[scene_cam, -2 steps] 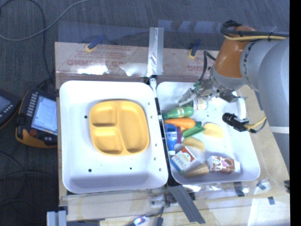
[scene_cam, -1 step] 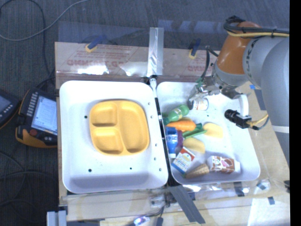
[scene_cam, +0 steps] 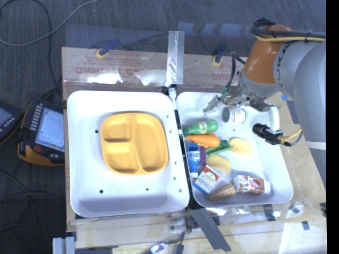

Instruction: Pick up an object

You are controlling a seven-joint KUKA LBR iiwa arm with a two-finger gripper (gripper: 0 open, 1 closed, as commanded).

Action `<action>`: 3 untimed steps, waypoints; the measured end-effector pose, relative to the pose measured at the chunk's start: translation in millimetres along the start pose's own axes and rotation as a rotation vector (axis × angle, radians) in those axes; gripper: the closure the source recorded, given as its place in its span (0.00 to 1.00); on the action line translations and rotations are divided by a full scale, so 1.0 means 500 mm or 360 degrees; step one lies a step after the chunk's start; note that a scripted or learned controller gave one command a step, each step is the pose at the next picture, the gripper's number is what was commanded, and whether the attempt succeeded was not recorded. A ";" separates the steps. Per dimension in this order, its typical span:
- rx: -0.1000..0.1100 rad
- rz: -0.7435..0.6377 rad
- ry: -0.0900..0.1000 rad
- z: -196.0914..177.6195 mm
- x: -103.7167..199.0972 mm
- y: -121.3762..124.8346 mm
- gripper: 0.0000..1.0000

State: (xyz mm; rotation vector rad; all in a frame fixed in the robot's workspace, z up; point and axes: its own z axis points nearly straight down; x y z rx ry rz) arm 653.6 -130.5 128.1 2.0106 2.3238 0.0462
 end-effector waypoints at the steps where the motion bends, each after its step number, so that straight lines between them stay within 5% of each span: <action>1: 0.0003 0.0000 0.0003 -0.015 0.001 0.000 1.00; 2: 0.0061 -0.0956 0.0061 0.065 0.023 -0.074 1.00; 3: 0.0068 -0.0956 0.0067 0.069 0.025 -0.077 0.00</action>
